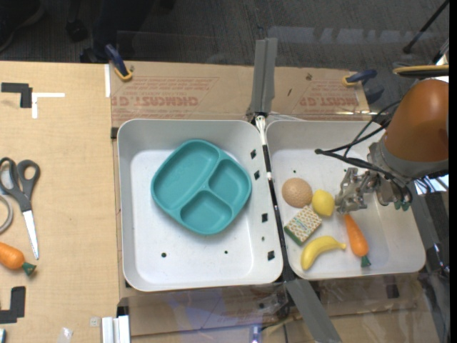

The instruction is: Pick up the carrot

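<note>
An orange carrot [356, 238] with a green tip lies in the right bin [400, 263], near its front right corner. My gripper [350, 197] hangs just above and to the left of the carrot's upper end, close to the lemon [323, 203]. Nothing shows between its fingers. The orange-banded wrist [421, 123] fills the bin's right side.
In the right bin also lie a tan egg-shaped thing [297, 191], a speckled sponge-like block [303, 224] and a banana [320, 250]. The left bin [143, 263] holds a teal divided plate [202, 186]. Scissors [21, 191] and a second carrot [12, 257] lie on the bench, left.
</note>
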`<state>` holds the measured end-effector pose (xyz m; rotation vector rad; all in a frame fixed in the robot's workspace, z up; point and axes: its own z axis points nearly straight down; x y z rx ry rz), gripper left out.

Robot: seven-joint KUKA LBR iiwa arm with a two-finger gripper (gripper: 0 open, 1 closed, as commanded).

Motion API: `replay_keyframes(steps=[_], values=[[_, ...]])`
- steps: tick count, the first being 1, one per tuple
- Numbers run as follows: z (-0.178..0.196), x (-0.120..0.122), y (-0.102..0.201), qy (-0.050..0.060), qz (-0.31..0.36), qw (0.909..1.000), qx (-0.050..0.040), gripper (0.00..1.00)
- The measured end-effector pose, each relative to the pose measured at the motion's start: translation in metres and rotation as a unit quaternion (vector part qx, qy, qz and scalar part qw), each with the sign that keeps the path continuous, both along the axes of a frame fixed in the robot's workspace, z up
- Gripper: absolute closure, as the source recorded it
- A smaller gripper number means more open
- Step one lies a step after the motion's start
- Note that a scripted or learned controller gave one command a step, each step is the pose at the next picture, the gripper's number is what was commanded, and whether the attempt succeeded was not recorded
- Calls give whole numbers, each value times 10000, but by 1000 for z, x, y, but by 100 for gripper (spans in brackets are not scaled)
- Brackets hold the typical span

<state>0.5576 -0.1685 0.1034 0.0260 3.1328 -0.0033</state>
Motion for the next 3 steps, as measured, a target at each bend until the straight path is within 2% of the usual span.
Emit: replay_keyframes(steps=[1, 2, 3], values=[[66, -7, 43, 21, -388, 9992, 12, 100], [-11, -26, 14, 31, 4202, 9074, -8, 100], [-9, -42, -49, -15, 6133, 7899, -26, 100]])
